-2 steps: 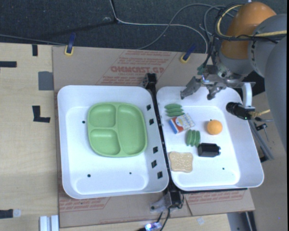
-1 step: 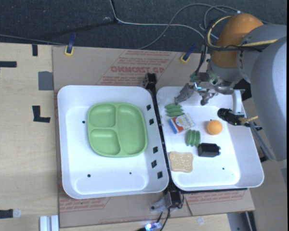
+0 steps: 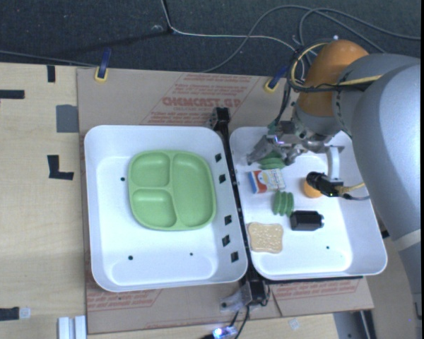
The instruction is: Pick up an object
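My end effector (image 3: pixel 274 149) is hanging low over the far part of the right bin (image 3: pixel 360 256); can't tell how far it's open or if it's gripping anything. A green item (image 3: pixel 272 164) is sitting right under it, maybe touching. Just nearer the camera: a red-and-white packet (image 3: pixel 263 182), then a green pickle-like piece (image 3: pixel 283 203), a black block (image 3: pixel 307 220), a toast slice (image 3: pixel 266 237). An orange object (image 3: pixel 311 186) is lying to the arm side. Well off to the other side, the left bin (image 3: pixel 102 210) is holding a green divided plate (image 3: pixel 172 190).
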You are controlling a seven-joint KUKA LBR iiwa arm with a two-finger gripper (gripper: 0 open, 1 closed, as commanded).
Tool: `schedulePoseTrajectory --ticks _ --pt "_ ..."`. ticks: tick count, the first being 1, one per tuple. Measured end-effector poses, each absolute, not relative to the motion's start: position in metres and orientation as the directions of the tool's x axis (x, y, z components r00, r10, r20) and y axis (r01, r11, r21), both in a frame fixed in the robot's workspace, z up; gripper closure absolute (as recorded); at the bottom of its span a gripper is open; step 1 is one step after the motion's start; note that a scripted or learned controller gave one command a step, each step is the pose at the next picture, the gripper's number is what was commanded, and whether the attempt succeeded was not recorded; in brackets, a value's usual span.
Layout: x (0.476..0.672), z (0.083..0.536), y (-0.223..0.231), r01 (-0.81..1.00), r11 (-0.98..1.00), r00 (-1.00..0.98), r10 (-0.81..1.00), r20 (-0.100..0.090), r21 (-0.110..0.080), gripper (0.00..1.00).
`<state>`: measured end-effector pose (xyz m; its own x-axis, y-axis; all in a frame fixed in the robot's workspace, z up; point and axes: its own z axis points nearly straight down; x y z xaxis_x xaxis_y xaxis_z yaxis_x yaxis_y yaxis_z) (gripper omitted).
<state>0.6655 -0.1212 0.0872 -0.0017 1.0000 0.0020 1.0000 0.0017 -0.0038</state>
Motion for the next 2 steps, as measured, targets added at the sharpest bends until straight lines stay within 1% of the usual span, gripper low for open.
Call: schedulePoseTrajectory --ticks 1,2 --pt "0.668 0.104 -0.123 1.000 0.003 -0.003 1.000 -0.003 0.001 1.00" --pt "0.667 0.147 -0.121 1.000 0.002 -0.002 1.000 0.000 0.004 1.00"
